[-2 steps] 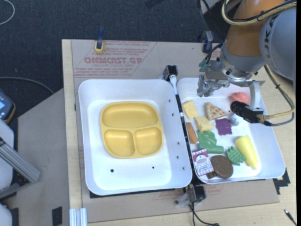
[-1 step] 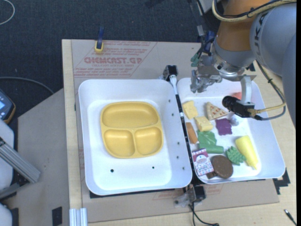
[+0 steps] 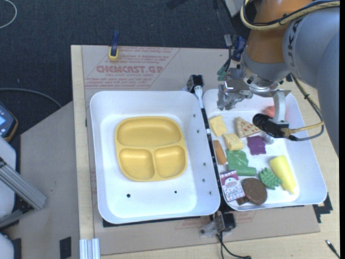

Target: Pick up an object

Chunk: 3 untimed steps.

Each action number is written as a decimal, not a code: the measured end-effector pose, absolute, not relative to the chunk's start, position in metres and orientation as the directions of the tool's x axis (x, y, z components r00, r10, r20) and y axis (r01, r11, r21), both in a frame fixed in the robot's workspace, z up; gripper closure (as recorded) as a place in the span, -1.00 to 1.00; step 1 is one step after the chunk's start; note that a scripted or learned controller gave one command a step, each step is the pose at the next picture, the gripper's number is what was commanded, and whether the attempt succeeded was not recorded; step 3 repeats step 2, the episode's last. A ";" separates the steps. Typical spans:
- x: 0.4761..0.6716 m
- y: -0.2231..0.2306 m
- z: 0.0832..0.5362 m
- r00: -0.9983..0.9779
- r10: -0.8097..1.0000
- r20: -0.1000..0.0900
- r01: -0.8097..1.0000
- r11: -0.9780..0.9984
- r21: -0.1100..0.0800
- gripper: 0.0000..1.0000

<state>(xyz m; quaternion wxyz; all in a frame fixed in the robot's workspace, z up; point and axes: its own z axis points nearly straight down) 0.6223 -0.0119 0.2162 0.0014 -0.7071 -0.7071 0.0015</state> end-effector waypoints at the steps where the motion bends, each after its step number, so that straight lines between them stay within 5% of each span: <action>1: 0.612 -0.015 0.231 0.000 1.000 0.001 1.000 0.000 -0.002 1.00; 3: 0.626 -0.011 0.219 -0.001 1.000 -0.001 1.000 0.001 0.002 1.00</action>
